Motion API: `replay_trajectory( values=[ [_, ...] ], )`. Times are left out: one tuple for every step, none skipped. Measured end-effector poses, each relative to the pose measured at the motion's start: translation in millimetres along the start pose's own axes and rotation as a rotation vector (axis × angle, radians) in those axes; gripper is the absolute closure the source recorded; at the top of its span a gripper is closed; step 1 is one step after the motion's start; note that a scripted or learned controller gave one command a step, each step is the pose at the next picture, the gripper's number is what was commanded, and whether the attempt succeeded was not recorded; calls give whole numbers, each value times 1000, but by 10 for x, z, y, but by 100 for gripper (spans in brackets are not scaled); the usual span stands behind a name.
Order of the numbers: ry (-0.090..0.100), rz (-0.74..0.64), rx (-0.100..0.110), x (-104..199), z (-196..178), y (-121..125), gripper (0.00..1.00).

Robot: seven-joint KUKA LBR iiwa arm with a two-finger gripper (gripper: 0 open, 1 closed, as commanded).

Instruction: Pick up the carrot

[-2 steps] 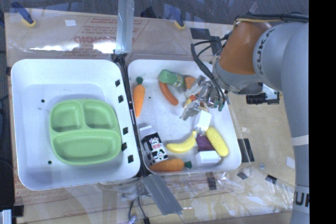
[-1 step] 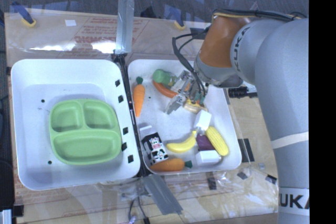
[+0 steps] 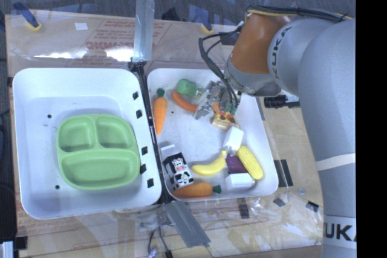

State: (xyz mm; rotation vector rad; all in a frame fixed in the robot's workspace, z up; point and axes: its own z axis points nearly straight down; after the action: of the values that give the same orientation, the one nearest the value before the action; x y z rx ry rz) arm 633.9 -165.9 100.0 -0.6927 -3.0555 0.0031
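While the gripper (image 3: 213, 101) was held low over the far part of the right bin (image 3: 264, 130), whether it was spread or closed could not be told. The carrot (image 3: 159, 114) was seen against that bin's left wall; a green plate (image 3: 97, 151) lay in the left bin (image 3: 30, 130).

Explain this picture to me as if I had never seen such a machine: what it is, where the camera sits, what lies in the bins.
The big grey machine on the right is a robot arm; its gripper hangs over the right bin. One camera looks down from above the bench. The left bin holds a green divided plate. The right bin holds toy food: a carrot by its left wall, two more carrots, a banana, a corn cob and a small cow-patterned carton. I see nothing held between the fingers.
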Motion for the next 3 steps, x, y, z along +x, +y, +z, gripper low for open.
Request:
replay_trajectory(
  values=[
    [-8,646,-8,317,-679,290,100],
    [-3,911,-6,856,-913,1153,100],
    [-4,786,-5,1164,-1147,1500,100]
  ],
)
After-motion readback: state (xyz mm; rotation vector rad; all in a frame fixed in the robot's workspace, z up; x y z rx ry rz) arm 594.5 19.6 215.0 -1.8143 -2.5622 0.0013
